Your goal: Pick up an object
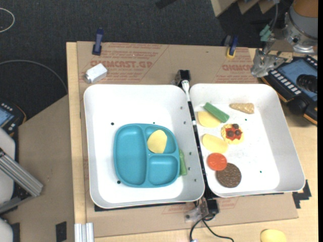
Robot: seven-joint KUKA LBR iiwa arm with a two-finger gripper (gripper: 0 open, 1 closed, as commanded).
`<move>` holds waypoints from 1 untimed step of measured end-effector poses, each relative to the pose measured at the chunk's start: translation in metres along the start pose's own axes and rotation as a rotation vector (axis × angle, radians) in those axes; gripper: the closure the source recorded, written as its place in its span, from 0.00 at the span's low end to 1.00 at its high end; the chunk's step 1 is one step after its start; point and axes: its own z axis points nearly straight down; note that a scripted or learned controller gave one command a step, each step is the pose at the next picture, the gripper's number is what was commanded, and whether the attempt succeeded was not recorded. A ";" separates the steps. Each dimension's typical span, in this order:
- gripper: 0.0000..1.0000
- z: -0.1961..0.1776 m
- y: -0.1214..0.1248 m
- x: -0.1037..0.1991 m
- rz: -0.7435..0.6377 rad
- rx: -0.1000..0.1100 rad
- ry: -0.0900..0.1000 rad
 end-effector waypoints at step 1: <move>1.00 -0.138 0.014 0.041 -0.014 -0.028 0.000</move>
